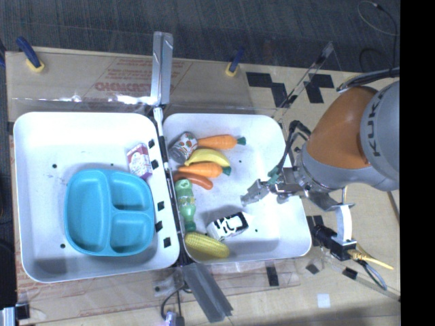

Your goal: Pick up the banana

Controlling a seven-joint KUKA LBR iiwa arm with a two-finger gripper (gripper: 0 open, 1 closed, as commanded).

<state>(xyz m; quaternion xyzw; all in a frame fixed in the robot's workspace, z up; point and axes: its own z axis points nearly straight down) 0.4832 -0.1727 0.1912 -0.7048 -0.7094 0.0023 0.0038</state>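
The yellow banana lies in the right bin, between two orange carrots, toward the bin's left side. My gripper hovers over the right-middle of the same bin, to the right of the banana and a little nearer the front, well apart from it. Its fingers point left, with nothing between them.
Around the banana lie a small can, a green bottle, a corn cob and a black-and-white carton. The left bin holds a blue divided plate and a small packet.
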